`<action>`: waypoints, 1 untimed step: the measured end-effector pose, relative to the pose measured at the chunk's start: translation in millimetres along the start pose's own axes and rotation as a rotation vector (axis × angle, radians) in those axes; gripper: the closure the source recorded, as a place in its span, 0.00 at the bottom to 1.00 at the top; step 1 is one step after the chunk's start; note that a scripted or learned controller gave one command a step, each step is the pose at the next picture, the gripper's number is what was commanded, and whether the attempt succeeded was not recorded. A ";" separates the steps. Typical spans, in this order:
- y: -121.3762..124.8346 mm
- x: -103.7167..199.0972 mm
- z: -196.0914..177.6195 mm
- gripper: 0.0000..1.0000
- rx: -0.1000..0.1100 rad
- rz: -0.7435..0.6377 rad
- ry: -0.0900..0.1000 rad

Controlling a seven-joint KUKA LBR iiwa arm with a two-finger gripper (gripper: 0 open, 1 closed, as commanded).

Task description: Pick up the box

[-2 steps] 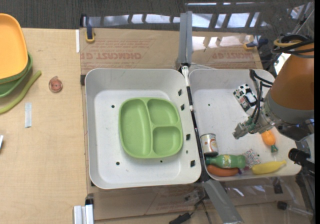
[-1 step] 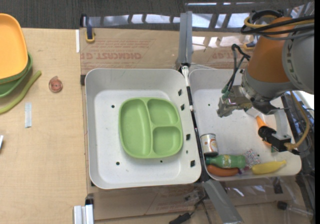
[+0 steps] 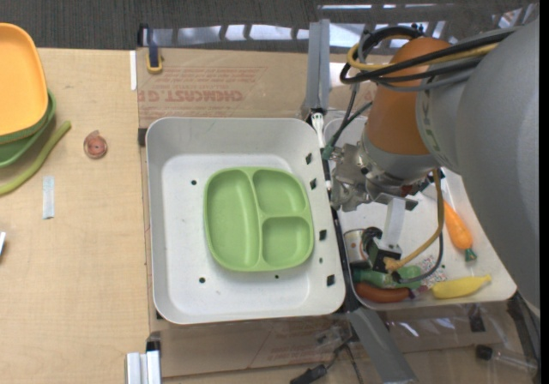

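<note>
The grey arm with its orange band reaches down into the right bin and hides most of it. Its gripper hangs low over the left part of that bin, close to the wall shared with the left bin. Just below the gripper lies a small pale, brown-topped item that may be the box; I cannot tell for sure. I see nothing clearly held.
The left bin holds a green divided plate. In the right bin lie an orange carrot, a yellow banana, a red piece and a green piece. Orange and green plates are stacked at the far left.
</note>
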State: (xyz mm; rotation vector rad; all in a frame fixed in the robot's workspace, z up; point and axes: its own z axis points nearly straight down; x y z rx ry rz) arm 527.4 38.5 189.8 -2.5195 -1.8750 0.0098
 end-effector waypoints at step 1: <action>16.1 -22.1 -85.8 1.00 -0.003 -0.253 0.001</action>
